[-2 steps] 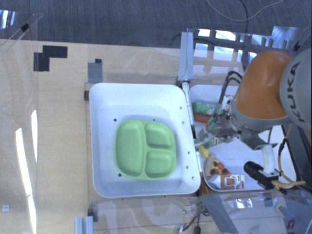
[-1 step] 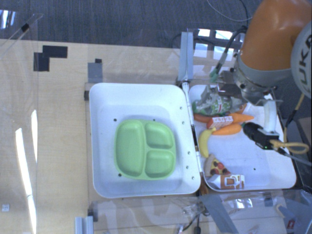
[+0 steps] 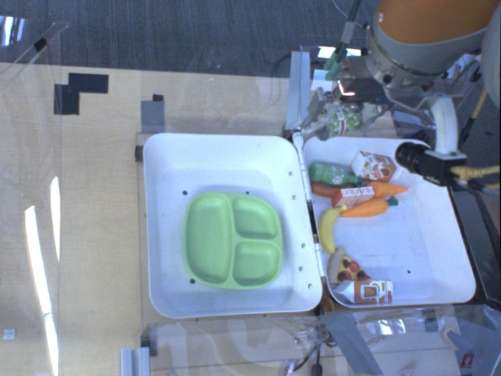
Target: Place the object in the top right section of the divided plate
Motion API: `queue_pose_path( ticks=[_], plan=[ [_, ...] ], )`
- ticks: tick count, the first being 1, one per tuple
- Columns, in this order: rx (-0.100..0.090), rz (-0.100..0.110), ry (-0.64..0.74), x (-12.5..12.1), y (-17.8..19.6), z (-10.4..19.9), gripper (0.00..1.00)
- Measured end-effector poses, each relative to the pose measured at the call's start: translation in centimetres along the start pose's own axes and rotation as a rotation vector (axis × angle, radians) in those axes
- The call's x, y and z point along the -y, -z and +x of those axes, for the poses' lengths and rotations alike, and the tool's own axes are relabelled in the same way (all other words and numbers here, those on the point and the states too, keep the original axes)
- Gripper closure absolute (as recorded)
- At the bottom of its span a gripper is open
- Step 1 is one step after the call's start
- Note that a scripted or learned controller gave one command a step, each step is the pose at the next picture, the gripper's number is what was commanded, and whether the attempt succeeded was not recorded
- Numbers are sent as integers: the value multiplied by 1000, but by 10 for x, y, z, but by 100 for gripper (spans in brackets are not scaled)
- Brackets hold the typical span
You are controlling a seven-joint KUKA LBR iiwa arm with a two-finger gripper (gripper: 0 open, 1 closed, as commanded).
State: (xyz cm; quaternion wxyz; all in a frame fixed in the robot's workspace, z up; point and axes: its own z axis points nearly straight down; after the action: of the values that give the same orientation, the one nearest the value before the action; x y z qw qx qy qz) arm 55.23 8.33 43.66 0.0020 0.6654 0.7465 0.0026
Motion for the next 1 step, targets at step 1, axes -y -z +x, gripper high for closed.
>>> queue_pose_path(
  ticks=[1],
  plan=[
    [-1,3,263,38,-111,63,100]
  ],
)
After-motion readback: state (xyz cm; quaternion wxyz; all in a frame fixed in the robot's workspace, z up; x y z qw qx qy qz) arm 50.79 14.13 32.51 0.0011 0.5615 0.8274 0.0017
